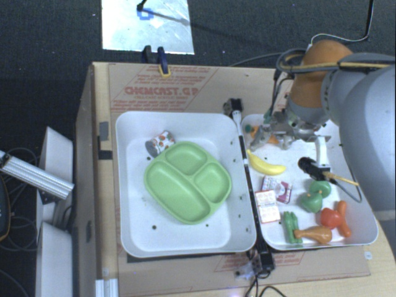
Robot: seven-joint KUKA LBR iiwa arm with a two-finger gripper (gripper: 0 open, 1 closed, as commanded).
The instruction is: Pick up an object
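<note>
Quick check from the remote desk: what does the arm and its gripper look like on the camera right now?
The arm is smooth pale grey with a rounded orange band above the wrist. Dark cables loop beside the band. The gripper is a small grey metal assembly.

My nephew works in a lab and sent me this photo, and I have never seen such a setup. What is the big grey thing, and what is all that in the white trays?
The big grey thing is a robot arm with an orange band near its wrist. It reaches in from the right, and the one camera looks down at a slant from above the bench. At the arm's tip is a two-finger gripper, low over the far end of the right bin; I cannot tell whether it holds anything. That bin contains small toys: a banana, a green pepper, a chicken drumstick and small cartons. The left bin holds a green divided plate and a small printed cup lying beside it.
</note>
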